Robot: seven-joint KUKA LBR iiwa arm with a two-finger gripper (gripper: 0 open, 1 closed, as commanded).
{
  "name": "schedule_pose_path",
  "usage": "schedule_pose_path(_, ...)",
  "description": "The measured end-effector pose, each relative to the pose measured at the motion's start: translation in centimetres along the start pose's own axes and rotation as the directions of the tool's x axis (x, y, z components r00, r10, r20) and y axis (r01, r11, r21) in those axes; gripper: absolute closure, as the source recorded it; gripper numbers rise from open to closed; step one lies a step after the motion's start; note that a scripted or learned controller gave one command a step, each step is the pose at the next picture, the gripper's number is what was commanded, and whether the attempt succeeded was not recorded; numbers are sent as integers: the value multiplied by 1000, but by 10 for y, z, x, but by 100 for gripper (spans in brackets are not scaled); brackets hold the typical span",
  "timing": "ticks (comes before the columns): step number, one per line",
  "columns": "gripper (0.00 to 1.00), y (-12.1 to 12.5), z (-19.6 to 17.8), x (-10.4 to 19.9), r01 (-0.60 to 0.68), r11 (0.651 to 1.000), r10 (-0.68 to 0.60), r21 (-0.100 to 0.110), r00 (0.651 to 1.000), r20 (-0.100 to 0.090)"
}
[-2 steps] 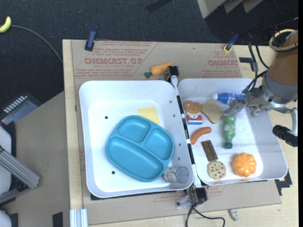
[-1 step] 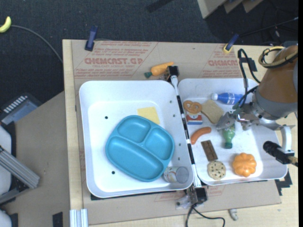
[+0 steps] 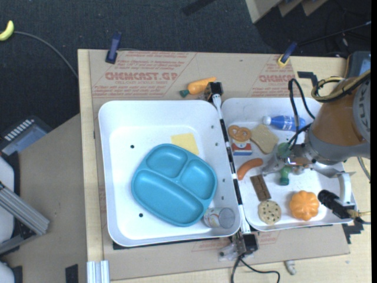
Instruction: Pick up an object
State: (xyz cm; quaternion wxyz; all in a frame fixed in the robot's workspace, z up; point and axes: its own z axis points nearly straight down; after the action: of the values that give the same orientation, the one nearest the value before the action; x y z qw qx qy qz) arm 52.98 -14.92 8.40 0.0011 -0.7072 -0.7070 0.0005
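Gripper (image 3: 281, 165) low in right bin (image 3: 306, 224), just right of sausage (image 3: 248, 168); finger state: cannot tell. Step: reaching for pick. Next: close, lift.

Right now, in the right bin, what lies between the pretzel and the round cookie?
In the camera view, between pretzel and cookie lie the sausage and the brown bar.

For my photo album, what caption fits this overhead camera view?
Robot arm reaching into the right bin of toy food, beside a blue tray in the left bin.
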Motion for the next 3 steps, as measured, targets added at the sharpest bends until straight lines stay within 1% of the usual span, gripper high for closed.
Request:
schedule_pose_path(1, 0, 89, -1, 5, 1, 1000, -1, -3, 1000, 1)
schedule_pose_path(2, 0, 129, 5, 17, -9, 999, 9, 34, 1000, -3)
schedule_pose_path(3, 0, 133, 2, 1, 0, 1000, 0, 21, 1000, -12)
